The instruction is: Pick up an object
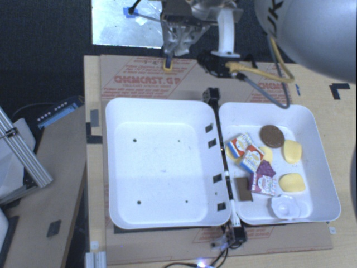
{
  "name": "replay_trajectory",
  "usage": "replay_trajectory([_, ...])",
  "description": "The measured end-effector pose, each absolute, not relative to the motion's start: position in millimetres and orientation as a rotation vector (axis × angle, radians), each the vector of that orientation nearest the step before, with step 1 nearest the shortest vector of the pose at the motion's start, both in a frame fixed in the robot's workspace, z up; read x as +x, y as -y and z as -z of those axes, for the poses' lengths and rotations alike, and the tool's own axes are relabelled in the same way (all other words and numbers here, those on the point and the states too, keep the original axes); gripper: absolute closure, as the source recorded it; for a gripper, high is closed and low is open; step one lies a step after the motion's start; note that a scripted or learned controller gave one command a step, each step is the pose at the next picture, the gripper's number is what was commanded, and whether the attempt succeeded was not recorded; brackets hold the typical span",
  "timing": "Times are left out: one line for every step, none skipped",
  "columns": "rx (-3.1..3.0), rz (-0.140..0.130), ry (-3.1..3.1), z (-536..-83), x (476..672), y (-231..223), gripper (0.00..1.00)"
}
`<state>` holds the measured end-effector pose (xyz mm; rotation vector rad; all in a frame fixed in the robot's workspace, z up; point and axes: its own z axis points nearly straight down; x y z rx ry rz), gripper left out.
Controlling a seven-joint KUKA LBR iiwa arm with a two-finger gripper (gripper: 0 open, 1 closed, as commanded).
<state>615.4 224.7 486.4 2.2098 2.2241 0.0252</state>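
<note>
My gripper point(175, 48) hangs high at the top of the camera view, over the cardboard behind the left bin point(117, 149). A small yellow piece point(167, 66) shows just under it; whether it is held or lies on the cardboard I cannot tell. The right bin point(321, 166) holds the objects: a brown round disc point(272, 135), two pale yellow lumps point(292, 151) point(292, 182), two small printed packets point(241, 145) point(252, 158), a purple packet point(265, 181), a dark brown slab point(242, 188) and a white round lid point(284, 208).
Black clips point(212, 144) run along the seam between the two bins. A yellow and grey cable point(262, 74) loops from the arm over the cardboard behind the right bin. An aluminium rail point(22, 155) lies off the bench at the left.
</note>
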Motion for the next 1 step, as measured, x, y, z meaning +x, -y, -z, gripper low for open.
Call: replay_trajectory([2.212,-0.009,-2.229,-538.4,572.4,-235.1,1.0])
